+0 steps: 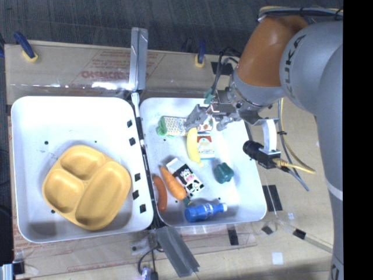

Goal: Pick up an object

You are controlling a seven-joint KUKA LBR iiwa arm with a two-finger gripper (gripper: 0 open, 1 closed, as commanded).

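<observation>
Grey and bulky, the arm (303, 57) with its orange band reaches in from the right and hangs over the upper part of the right bin (250, 212). Both white bins sit side by side on the desk (76, 69), which is brown with faint red print on it. Inside the left bin (35, 115) lies a yellow divided tray (86, 185), resting toward the lower middle. At the arm's end the jaws (204, 117) are low over the right bin, just above the top of a yellow banana (193, 144); whether they are open or closed I cannot tell, and nothing is visibly caught between them. Just right of the banana lies a small printed carton (205, 144), touching it. A blue bottle (205, 210) lies on its side near the bin's lower rim. An orange carrot (173, 182) slants beside a reddish sausage (160, 192) at the lower left. A black-and-white patterned box (189, 179) touches the carrot's right side. A green-handled brush (169, 125) sits at the upper left, and a small dark teal cup (223, 172) stands apart at the right.
</observation>
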